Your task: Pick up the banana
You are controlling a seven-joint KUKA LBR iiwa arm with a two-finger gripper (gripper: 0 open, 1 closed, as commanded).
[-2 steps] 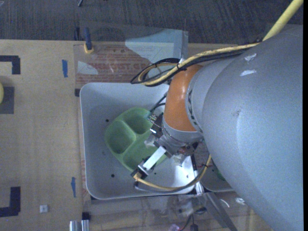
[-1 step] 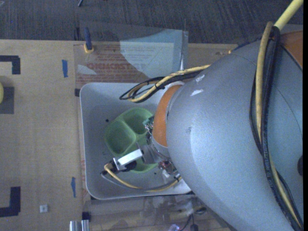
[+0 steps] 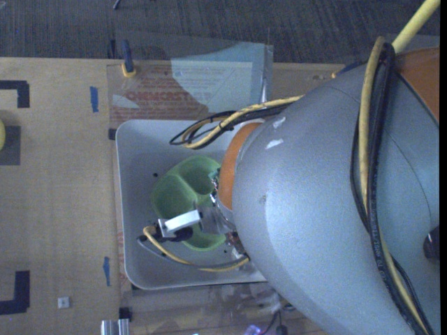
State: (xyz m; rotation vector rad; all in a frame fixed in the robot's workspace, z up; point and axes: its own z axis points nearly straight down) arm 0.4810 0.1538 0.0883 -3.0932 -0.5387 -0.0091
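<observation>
The grey arm (image 3: 328,208) with its orange band (image 3: 234,155) covers most of the view and reaches down into the white bin (image 3: 133,187). My gripper (image 3: 208,220) is low over a green, lobed, dish-like thing (image 3: 178,187) in the middle of that bin, and the wrist hides its tips. A yellow cable (image 3: 174,253) loops under the wrist along the bin floor. The arm hides the right part of this bin and everything further right.
A printed sheet under clear plastic (image 3: 188,89) lies behind the bin. The wooden bench (image 3: 56,208) to the left bears black corner marks (image 3: 17,93), blue tape strips (image 3: 94,98) and a small yellow thing (image 3: 2,135) at the left edge.
</observation>
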